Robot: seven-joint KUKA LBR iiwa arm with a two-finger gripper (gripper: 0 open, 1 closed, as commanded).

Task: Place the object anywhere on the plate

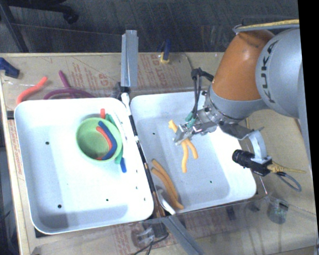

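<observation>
Arm (pixel 265 70): I see the grey KUKA arm with its orange band reaching in from the right, wrist tilted down over the right bin (pixel 231 182).

Gripper (pixel 183 136): low over the middle of the right bin, fingertips pointing toward the bin floor.

Jaws: I cannot tell whether they are spread or pressed together; the tips blur into the yellow pieces under them.

Task object: yellow-orange curved strips (pixel 185 156), lying on the right bin's floor right at and just below the jaws. One short piece sits just up-left of the jaws, a longer one runs downward from them. I cannot tell if any piece is pinched or only lying beneath.

Second orange piece (pixel 167 184): a longer strip along the right bin's left wall, down-left of the jaws and apart from them.

Plate (pixel 98 140): a green plate in the left bin (pixel 61 205), well left of the jaws, across the divider between bins.

On the plate: a red curved piece (pixel 105 133) and a blue curved piece (pixel 114 139) near its right rim, with blue trailing off the lower edge.

Bench (pixel 60 69): behind the left bin I note an orange-red tool and a purple loop.
</observation>
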